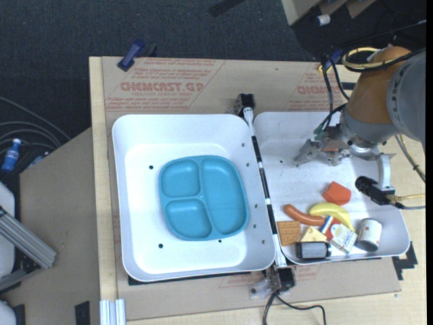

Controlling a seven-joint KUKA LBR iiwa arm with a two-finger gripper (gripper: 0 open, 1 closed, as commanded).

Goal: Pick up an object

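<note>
The tabletop is a flat brown sheet printed with red lettering, and it carries two shallow white plastic bins side by side. The left bin has rounded corners and a smooth glossy wall; a blue divided plate with three moulded compartments and a soft rounded outline lies flat at its centre. The right bin holds the loose objects, all grouped toward the near right corner of the tabletop. An orange wedge-shaped block lies apart from the rest, nearer the bin's middle. Closer to the near edge, a red-orange sausage-shaped piece touches a curved yellow banana. Beside them are a tan square waffle-textured cracker, a yellow cheese-like wedge, a dark rounded-rectangle object, a small printed carton and a short white cylinder lying on its side.

The grey arm with its orange band reaches in from the right edge of the tabletop. The end effector is low over the far part of the right bin, above bare bin floor; whether it is released or clenched cannot be told, and no object shows in it.
</note>
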